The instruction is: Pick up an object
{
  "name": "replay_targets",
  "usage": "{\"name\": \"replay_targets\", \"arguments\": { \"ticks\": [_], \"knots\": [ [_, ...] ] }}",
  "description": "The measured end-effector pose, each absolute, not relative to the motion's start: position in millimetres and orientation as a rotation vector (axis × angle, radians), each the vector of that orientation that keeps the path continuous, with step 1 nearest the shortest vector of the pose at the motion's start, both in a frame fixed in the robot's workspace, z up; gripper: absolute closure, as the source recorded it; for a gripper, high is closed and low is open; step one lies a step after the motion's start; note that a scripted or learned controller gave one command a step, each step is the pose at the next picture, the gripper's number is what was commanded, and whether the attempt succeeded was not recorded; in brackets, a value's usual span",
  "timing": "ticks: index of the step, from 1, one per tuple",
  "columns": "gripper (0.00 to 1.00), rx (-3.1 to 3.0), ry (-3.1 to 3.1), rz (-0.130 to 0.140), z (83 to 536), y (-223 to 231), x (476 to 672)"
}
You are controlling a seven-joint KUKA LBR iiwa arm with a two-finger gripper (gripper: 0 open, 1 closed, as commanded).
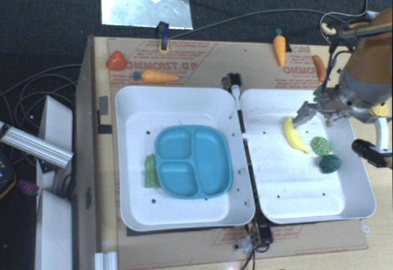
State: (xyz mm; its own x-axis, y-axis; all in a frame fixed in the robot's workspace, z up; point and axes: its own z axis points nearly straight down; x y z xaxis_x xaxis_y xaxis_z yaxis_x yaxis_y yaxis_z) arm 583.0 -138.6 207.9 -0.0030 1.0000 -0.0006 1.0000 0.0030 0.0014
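A: Where does the task's thing lie for you, operator?

B: Your likeliest target, the yellow banana (296, 136), lies in the right bin (270, 198) just below and to the left of your gripper (305, 114), close but apart from it. Its upper tip points toward the gripper's tip, which suggests the arm hangs there to come down on it.

A: And the fingers?

B: You cannot tell whether they are spread or closed; the tip is small and blurred. Nothing shows between them.

A: What else, counted?

B: Near the banana, on its far side from the left bin, one light green piece (320, 145) and one dark green piece (329, 164) sit touching. In the left bin (138, 207), well apart, are one blue divided plate (193, 161) and one green piece (150, 172) against its edge. Behind the bins, on the bench, you have three carrots (155, 77) and one tomato (116, 61), out of play.
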Motion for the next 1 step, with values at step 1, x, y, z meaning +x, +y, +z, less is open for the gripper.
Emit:
{"name": "replay_targets", "arguments": {
  "ticks": [1],
  "knots": [
    [0.00, 2.219, 2.228, -0.003, 101.6, -127.3, 617.3]
  ]
}}
